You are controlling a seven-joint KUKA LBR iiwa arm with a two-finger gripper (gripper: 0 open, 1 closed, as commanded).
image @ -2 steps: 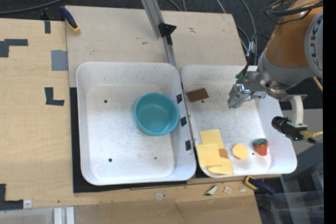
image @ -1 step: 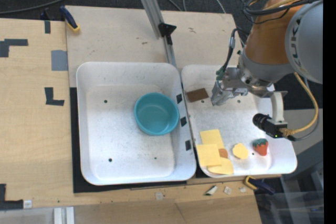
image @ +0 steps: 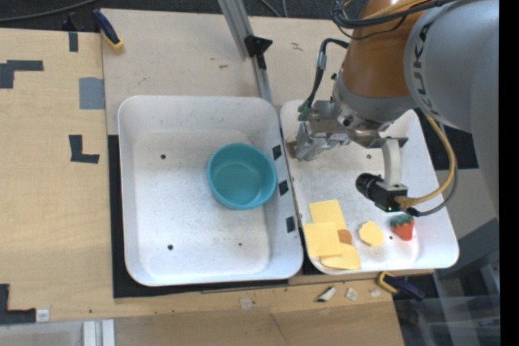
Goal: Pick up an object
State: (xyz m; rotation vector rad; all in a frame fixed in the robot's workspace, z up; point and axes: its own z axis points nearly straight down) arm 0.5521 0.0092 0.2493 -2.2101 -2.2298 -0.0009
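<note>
you have two white bins on the table (image: pixel 49 174). the left bin (image: pixel 146 174) holds a teal bowl (image: pixel 241 176), upright, sitting right of the bin's middle and near its right wall. the right bin (image: pixel 434 247) carries the loose items, all gathered along its near edge: a stack of pale yellow flat pieces (image: pixel 328 235) lies at the near-left corner, a small brown piece (image: pixel 345 237) touches the stack's right side, a small yellow round piece (image: pixel 371 234) sits just to the right of that, and a red item with a green tip (image: pixel 404 228) lies further right, near the bin's rim.

your arm (image: pixel 389 53) reaches in from the right, its orange band over the far half of the right bin. the gripper (image: pixel 306 143) hangs over the far-left part of that bin, close to the divide between the two bins and well apart from the yellow pieces. you cannot tell from this angle whether the fingers are spread or pressed together, and nothing is seen between them. a black cylindrical part (image: pixel 377 190) sticks out below the wrist, just beyond the red item.

a grey metal post (image: pixel 231 4) slants across the far side of the table, and a blue and yellow clamp (image: pixel 107 28) lies at the far-left corner.
</note>
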